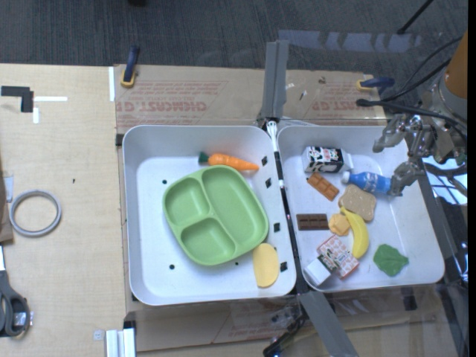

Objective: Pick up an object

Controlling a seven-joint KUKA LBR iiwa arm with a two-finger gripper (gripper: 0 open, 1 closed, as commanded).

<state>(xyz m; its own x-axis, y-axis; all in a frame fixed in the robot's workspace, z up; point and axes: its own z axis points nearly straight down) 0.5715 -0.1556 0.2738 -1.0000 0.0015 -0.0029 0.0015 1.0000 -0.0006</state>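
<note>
My gripper point(397, 162) hangs over the far right corner of the right bin point(428, 274), fingers open and nothing between them. Its lower finger point(404, 177) is just right of a small blue bottle point(370, 181) lying on its side. Nearby in that bin lie a black-and-white milk carton point(324, 158), a brown wafer point(323, 186), a bread slice point(358, 201), a chocolate bar point(312, 221), a banana point(359, 235), a printed box point(336, 259) and a green leaf point(390, 259).
The left bin point(141, 274) holds a green divided plate point(216, 214), a carrot point(232, 162) behind it and a yellow oval piece point(266, 265) at the front. On the bench to the left are a tape roll point(33, 213) and scissors point(11, 314).
</note>
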